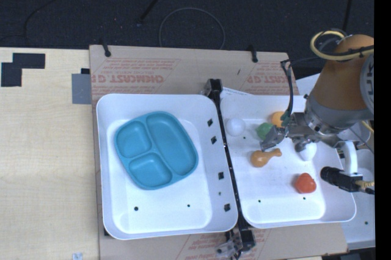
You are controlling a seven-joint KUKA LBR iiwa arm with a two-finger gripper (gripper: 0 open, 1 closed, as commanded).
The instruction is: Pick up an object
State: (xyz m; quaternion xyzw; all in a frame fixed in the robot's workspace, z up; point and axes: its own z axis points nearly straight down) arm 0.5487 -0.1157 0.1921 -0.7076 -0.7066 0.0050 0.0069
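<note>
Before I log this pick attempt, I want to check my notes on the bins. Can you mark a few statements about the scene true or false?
1. The blue divided plate lies in the left bin. True.
2. The red ball sits in the left bin. False: it lies in the right bin, toward its near right part.
3. The white ball rests close to the divider between the bins. True.
4. The gripper hangs over the blue divided plate. False: it is over the right bin, by the green piece and the orange pear-shaped toy.
5. The plate has three compartments. True.
</note>
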